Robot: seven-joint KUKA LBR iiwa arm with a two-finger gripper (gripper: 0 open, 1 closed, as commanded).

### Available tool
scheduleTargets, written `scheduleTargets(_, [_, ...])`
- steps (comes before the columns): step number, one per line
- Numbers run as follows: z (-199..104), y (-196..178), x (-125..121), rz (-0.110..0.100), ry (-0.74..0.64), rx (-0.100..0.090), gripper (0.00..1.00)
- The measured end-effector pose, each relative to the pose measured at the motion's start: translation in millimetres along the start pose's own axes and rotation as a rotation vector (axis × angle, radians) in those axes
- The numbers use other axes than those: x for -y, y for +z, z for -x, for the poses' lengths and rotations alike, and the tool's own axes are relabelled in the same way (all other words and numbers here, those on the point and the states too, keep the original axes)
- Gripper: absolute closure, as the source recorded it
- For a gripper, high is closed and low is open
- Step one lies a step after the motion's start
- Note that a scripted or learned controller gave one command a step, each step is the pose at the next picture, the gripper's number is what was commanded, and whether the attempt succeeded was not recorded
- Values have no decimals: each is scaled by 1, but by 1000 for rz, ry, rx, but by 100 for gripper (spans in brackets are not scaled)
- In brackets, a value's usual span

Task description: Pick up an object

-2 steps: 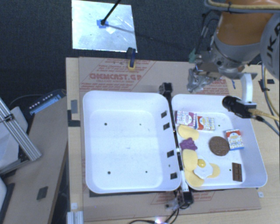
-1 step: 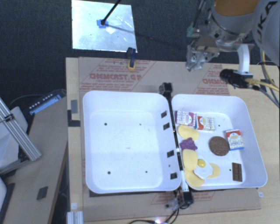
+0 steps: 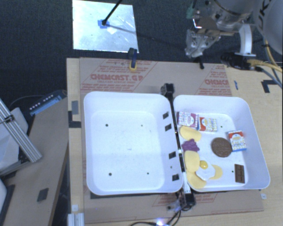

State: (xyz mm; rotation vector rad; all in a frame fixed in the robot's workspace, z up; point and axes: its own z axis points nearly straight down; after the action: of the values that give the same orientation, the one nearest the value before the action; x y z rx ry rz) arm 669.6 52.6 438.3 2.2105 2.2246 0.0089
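Item: my arm [image 3: 234,11], running off the top edge, upper links cut away. Item: my gripper [image 3: 194,46], blurring against the dark floor, finger spacing unreadable. Item: small cartons [image 3: 197,121] in the right bin [image 3: 254,132], print showing too small to read

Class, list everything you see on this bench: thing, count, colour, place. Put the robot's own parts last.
Bins: two, white, side by side on the bench.
Small cartons: three, red and white, right bin's far half.
Round cookie: one, brown, right bin, middle.
Chocolate bar: one, dark brown, right bin, near right.
Fried egg: one, white and yellow, right bin, near left.
Grapes: one bunch, purple, right bin, left side.
Yellow pieces: several, right bin, left side.
Clamp: one, yellow and blue, bench's far edge.
Pincer: one, grey, above the bench's far edge, beyond the right bin.
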Motion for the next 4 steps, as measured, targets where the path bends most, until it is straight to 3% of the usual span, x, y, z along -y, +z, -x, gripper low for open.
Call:
scheduleTargets(2, [-38,-68,0,-2,1,0,100])
scheduleTargets(3, [-96,-16,44,-12,-3,-1,100])
scheduleTargets(4, [-95,-36,-1,-2,1,0,100])
